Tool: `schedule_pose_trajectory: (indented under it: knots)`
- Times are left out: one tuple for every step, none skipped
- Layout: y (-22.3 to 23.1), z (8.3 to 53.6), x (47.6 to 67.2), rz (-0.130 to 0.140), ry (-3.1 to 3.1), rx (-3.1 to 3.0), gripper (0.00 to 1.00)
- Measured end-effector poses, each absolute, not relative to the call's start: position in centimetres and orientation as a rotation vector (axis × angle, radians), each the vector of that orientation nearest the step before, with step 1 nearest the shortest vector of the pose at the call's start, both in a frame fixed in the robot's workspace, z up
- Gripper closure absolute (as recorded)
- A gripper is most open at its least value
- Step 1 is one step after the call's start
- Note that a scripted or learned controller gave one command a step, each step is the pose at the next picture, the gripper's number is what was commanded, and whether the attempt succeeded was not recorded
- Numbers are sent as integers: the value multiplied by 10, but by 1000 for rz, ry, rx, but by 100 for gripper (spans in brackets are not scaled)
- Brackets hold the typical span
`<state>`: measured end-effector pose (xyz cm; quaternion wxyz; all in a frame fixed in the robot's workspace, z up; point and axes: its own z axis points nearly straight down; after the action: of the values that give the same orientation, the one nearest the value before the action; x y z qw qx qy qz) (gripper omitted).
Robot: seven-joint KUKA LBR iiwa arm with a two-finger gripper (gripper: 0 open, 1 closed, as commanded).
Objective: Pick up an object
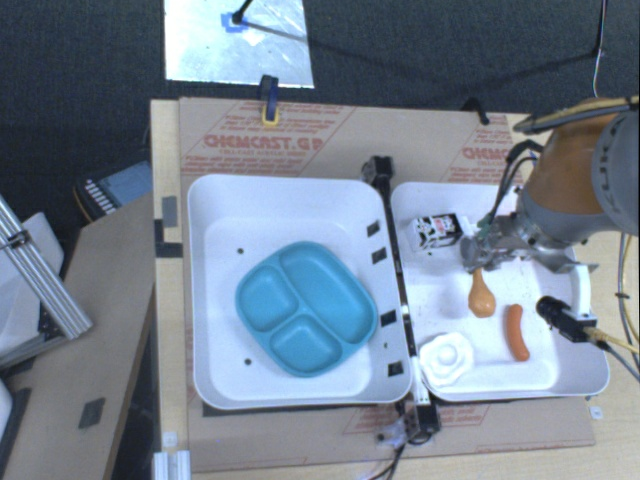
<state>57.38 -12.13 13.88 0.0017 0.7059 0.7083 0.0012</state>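
Approach step: gripper (483, 256) low in right bin (570, 378), just above the tan pear-shaped object (482, 296), jaw state cannot tell; next move calls for a short descent and closing on it.

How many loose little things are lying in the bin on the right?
4: a black-and-white packet at the back left, a tan pear-shaped piece mid-bin, an orange sausage to its right, a white round piece front left. The arm may hide more.

The 2 white bins (290, 193) look like smooth, slightly glossy plastic, as does the turquoise divided tray (305, 308). At 12 o'clock, brown paper-faced board (300, 138) lies matt beneath; the silvery sheet (238, 30) looks metallic.
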Motion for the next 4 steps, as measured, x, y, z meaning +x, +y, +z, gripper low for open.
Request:
schedule_pose_trajectory:
  knots:
    - [-125, 200, 569, 6, 2220, 2213, 100]
    - [-125, 240, 571, 6, 2222, 2213, 100]
    - [-82, 235, 580, 5, 2230, 2211, 100]
    - [-31, 239, 578, 4, 2232, 2210, 100]
